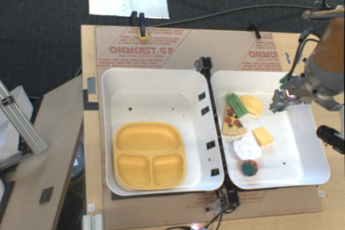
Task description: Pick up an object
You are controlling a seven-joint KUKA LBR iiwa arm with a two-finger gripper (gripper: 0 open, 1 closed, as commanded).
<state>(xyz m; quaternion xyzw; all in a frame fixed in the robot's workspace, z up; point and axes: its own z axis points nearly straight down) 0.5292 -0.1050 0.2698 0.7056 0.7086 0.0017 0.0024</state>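
Note:
The right bin holds several toy foods: a green bean bundle, a yellow round piece, a pizza slice, a yellow cheese block, a white lump and a green-and-red ball. My gripper hangs over the right bin's upper right part, to the right of the yellow round piece and apart from it. Nothing shows between its fingertips.
The left bin holds a yellow divided tray. A black hinge strip runs between the bins. The arm's orange band sits at the right edge. A clamp grips the bench's back.

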